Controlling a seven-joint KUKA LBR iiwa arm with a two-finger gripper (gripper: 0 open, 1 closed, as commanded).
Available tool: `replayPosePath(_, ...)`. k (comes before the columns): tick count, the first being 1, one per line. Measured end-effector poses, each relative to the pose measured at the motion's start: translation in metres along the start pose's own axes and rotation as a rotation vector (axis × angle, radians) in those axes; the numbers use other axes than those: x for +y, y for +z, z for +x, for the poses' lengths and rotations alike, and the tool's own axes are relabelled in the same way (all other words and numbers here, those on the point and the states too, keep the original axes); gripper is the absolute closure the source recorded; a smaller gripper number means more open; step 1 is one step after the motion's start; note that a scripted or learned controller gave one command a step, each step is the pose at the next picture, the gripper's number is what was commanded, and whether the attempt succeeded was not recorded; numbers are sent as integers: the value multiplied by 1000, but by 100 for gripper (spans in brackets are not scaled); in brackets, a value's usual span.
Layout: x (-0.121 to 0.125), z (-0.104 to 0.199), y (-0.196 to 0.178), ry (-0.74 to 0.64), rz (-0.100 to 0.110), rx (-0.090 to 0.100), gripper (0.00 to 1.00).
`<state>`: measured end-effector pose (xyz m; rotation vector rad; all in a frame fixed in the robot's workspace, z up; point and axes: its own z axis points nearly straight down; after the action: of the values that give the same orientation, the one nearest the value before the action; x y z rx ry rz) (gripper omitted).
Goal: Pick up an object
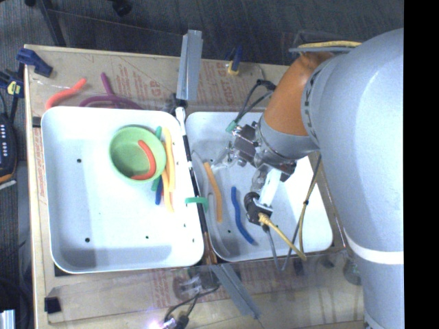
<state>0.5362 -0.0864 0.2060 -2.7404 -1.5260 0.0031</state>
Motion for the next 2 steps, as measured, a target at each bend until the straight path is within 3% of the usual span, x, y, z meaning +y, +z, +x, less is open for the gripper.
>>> replayPosePath(1,55,-28,-27,-139,-1,-1,0)
replayPosePath(2,42,-36,112,-285,-1,-2,0)
